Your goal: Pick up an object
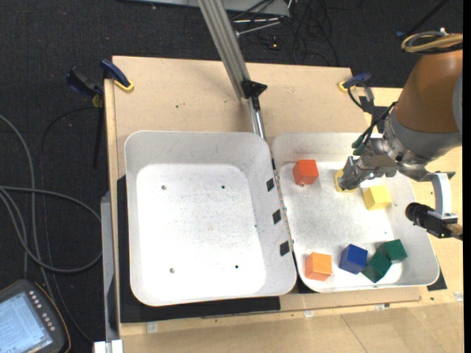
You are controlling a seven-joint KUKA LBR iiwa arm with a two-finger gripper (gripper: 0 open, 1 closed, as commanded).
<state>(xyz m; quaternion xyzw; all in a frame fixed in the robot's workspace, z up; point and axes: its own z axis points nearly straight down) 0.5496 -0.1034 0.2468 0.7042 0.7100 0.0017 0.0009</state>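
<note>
Setting: a plywood bench [221, 94] on a dark floor strewn with cables, bearing two shallow white bins side by side, a metal pole slanting in from the top.

Left bin [147, 153]: speckled white floor with nothing lying on it.

Right bin [324, 142]: holds seven small blocks, all apart from the left bin.

Arm: the grey KUKA, orange band above the wrist, reaches in from the right over the right bin's upper half.

Gripper [352, 176]: down low at the bin floor, right against a small yellow piece [341, 181] that peeks out at its left; whether the fingers are spread or pinching cannot be told, as the tool's own body hides them.

Yellow cube [376, 197]: just beside the gripper, to its lower right, flat on the floor.

Red-orange cube [305, 172]: near the gripper, to its left, standing free.

Front row: an orange cube [319, 265], a blue cube [353, 258] and two green cubes [377, 267] [395, 250] clustered along the near rim, the greens touching.

Handling: the blocks look like light, rigid toy cubes with smooth faces, likely neither fragile nor soft, though a smooth face may slip under a loose pinch.

Where to grip: across two opposite flat sides, centred; the free-standing red-orange or yellow cube seems easier than the crowded greens.
</note>
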